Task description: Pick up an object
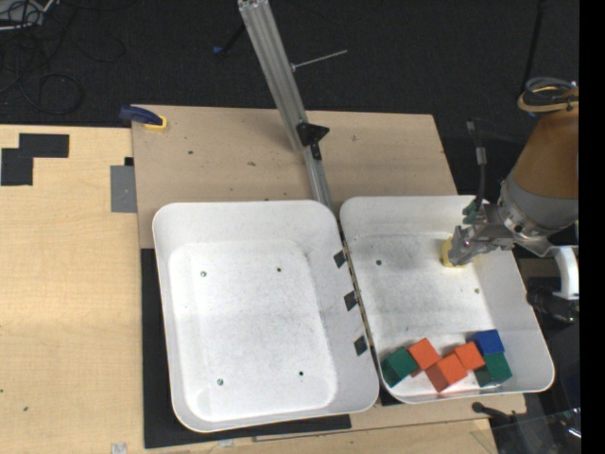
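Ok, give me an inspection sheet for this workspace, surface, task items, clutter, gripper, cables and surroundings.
Surface: wooden bench bearing the left bin and the right bin.
Job's things: orange, green and blue blocks clustered at the right bin's near edge; yellow object near its far right.
Clutter: nothing seen.
Grippers: gripper low at the yellow object; grasp unclear.
Cables: cables on the dark floor.
Surroundings: slanted metal rail; blue clamp.
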